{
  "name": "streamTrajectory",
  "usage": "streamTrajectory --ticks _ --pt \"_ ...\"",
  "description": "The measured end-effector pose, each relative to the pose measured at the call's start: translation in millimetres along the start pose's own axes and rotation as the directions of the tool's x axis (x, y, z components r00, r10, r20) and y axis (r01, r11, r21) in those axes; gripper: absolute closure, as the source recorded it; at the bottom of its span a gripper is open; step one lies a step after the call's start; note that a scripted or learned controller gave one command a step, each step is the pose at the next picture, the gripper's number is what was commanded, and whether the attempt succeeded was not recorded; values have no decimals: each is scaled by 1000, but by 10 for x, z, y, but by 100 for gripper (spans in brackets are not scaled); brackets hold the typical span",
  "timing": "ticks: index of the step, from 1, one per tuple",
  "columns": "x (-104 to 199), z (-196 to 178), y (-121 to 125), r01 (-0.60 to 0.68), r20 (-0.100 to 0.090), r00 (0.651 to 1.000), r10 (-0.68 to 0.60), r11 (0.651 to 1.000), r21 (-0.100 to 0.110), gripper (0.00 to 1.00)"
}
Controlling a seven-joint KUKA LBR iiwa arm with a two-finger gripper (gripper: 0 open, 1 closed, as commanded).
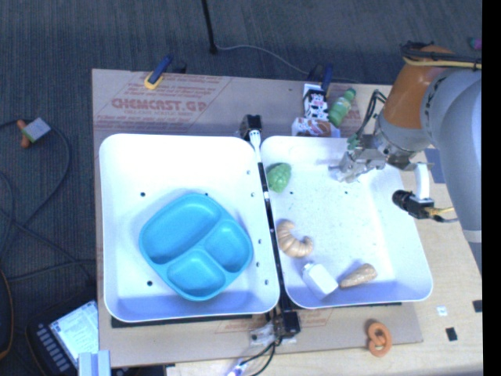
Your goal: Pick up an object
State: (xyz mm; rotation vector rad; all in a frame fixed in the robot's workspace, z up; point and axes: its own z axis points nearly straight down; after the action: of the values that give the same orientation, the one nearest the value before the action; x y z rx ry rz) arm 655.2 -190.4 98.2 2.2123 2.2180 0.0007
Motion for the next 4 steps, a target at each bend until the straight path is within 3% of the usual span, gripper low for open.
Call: streamTrajectory --ticks 1,2,3,4 --pt "167 -697 -25 -1 -5 1000 1 1000 4 100" --pt "842 -1058 -576 0 -7 1000 0 1000 6 100" --pt "1150 -1244 -1049 -1 -7 1000 1 1000 8 100" --pt "1308 -1241 -1214 -2 -7 1000 2 1000 8 100"
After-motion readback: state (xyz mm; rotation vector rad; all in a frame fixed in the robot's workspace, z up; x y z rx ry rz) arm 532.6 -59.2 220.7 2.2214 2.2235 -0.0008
